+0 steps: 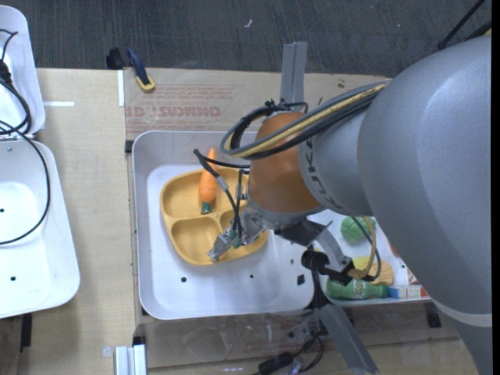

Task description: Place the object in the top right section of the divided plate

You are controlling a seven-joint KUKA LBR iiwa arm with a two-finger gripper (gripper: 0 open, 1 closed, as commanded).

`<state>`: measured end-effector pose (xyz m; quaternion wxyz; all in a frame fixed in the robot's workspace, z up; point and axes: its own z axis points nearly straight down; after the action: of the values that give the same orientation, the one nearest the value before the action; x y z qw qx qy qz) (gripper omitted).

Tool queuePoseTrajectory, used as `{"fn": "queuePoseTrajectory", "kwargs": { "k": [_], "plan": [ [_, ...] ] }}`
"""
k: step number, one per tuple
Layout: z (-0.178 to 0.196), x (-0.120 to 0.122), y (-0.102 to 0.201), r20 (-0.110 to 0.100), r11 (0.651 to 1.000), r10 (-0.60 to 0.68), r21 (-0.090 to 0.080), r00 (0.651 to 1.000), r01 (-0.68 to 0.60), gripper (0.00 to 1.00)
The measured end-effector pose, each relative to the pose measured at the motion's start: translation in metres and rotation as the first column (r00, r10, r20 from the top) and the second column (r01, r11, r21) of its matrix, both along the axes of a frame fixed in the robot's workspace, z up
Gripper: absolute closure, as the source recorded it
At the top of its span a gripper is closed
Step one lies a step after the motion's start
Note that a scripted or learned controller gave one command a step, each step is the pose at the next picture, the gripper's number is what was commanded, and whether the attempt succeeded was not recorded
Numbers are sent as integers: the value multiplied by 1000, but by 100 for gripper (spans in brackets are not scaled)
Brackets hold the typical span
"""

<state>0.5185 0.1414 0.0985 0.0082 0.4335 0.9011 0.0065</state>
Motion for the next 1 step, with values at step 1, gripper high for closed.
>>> {"fn": "queuePoseTrajectory", "kwargs": {
  "k": [1],
  "plan": [
    [26,47,-40,-21,994,109,-6,994,-109,0]
  ]
}}
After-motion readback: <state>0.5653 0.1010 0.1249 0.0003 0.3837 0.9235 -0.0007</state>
